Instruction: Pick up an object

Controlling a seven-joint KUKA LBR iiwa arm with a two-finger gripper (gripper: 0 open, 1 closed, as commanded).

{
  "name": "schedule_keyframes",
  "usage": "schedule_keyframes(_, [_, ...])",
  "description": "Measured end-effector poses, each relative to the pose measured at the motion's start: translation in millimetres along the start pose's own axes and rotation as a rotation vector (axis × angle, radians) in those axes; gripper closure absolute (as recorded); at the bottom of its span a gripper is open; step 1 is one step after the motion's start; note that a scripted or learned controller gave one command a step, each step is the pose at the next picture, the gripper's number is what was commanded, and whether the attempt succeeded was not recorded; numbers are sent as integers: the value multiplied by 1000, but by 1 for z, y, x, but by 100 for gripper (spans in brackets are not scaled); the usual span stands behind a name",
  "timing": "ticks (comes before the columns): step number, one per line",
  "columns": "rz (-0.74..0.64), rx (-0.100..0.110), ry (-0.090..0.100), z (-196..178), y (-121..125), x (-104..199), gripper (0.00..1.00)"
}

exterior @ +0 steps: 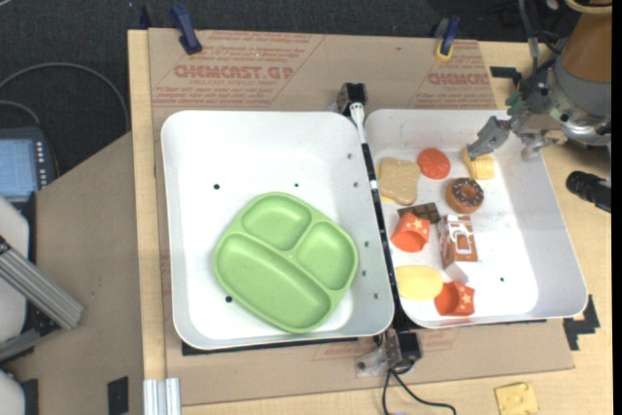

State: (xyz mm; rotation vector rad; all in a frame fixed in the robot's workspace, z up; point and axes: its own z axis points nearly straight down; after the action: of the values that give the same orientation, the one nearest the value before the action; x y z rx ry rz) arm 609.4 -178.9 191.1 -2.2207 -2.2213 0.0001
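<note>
Hand (pixel 486 143) hovers low over right bin (pixel 544 238), beside yellow block (pixel 482 167); grip state: cannot tell. Toy foods lie clustered at the bin's left, presumably as pick candidates. Nothing visibly grasped.

Looked down at a slant from above on the brown board tabletop (pixel 292 63), from moderate range. Took in both shallow white plastic bins (pixel 185 209) side by side, dark floor beyond, the grey arm (pixel 573 102) entering at right.
</note>
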Motion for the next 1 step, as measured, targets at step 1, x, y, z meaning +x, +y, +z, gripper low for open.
schedule_keyframes(1, [0, 12, 5, 92, -45, 42, 0])
